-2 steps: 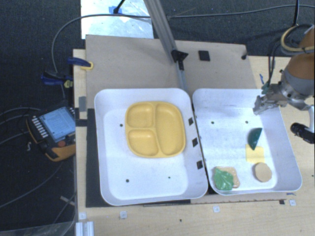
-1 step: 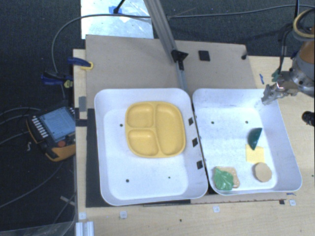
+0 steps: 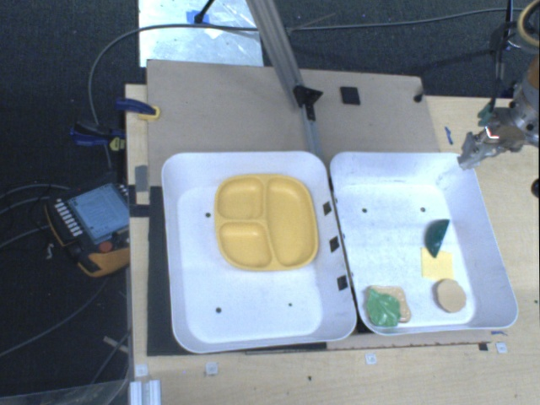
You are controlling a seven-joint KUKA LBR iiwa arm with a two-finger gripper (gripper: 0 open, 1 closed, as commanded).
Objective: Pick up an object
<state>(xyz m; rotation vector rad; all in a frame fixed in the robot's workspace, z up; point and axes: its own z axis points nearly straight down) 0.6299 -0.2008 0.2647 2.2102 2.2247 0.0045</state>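
Note:
The right bin (image 3: 380,218) holds several small items along its near right side: a dark teal wedge (image 3: 436,236), a flat yellow square (image 3: 437,264), a round tan disc (image 3: 450,295) and a green leafy piece on a tan slice (image 3: 386,306). My gripper (image 3: 472,152) hangs at the far right corner of that bin, above its rim and well away from the items. Nothing shows between its fingers.
The left bin (image 3: 190,310) carries a yellow divided plate (image 3: 266,222). A slanted grey pole (image 3: 274,36) crosses the brown board behind the bins. Cables, clamps and a small blue device (image 3: 91,218) lie off the bench to the left.

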